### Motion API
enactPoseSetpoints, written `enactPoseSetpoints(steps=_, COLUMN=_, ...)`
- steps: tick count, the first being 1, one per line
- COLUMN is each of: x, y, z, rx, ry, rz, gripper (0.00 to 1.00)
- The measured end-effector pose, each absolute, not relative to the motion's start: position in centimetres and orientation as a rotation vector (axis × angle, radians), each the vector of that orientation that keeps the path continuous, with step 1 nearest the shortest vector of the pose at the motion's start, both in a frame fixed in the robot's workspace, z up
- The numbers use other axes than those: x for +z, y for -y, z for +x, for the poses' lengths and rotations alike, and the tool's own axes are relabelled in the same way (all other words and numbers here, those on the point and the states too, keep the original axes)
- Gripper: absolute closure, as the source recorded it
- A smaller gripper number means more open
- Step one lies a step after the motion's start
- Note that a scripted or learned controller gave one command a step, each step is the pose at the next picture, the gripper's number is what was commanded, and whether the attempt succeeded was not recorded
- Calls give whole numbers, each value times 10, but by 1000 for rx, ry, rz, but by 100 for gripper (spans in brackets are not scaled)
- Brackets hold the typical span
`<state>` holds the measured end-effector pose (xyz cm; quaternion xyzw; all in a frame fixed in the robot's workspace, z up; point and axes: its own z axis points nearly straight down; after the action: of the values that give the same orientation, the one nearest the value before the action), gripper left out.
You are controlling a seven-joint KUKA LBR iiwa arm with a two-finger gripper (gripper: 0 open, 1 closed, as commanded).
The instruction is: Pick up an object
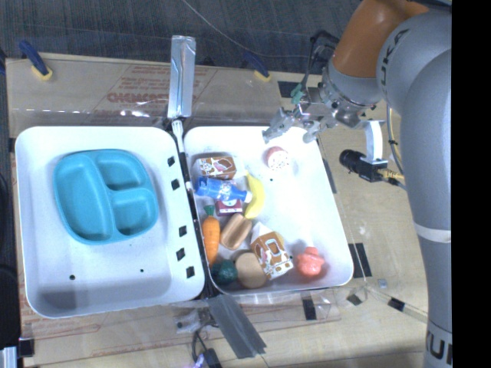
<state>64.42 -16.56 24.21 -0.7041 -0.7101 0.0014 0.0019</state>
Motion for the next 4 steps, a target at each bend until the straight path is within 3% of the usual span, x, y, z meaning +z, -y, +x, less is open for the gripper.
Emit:
enactPoseSetpoints(steps=1, x=242, y=177, z=653, rx=-1, ry=2088, rz=-2350, gripper=0)
enactPoseSetpoints(steps=2, x=133, y=156, z=559, rx=12, ry=2005, rz=-2406, gripper=0)
enactPoseSetpoints(steps=3, x=98, y=134, z=558, rx=-8, ry=2254, rz=-2198, gripper=0)
enactPoseSetpoints(steps=4, x=109, y=133, z=559, rx=-11, ry=2262, rz=-2193, gripper=100)
